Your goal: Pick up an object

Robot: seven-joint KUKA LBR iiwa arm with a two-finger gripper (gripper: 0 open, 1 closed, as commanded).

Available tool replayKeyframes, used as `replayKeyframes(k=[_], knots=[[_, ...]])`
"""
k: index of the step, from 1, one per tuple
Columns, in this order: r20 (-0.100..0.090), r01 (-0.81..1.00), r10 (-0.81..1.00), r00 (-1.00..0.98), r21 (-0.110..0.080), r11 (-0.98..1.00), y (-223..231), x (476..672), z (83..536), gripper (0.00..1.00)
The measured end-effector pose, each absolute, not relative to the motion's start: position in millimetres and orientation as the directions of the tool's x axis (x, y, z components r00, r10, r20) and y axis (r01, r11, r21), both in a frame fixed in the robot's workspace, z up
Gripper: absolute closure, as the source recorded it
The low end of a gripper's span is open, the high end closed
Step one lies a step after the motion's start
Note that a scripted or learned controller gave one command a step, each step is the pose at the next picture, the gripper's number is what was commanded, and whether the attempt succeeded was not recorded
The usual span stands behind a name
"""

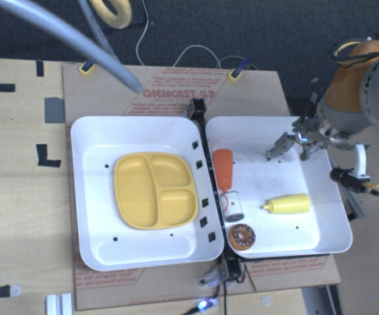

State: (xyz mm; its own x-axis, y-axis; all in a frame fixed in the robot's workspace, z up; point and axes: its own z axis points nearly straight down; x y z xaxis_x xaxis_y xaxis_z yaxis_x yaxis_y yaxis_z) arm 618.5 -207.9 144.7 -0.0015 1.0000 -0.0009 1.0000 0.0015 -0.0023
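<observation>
hand open, empty, over right bin's bare far side | bottle, carrot, donut loose, reachable | tray left bin

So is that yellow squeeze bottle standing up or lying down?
Lying down. The yellow bottle rests on its side on the right bin's floor, nozzle pointing toward the divider.

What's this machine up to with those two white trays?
A robot arm reaches in from the right, its gripper hanging open over the right bin with nothing between its fingers. Below it lie a yellow bottle, an orange carrot, a small clear glass and a chocolate doughnut. The left bin holds a yellow divided plate.
</observation>
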Motion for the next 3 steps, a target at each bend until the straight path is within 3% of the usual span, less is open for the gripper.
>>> replayKeyframes(k=[1,2,3], knots=[[-0.001,1.000,1.000,-0.002,-0.004,0.002,-202,621.7,100,0.00],[-0.002,1.000,1.000,-0.003,-0.001,0.003,-202,622.1,85,0.00],[-0.005,1.000,1.000,-0.004,0.003,0.004,-202,623.2,96,1.00]])
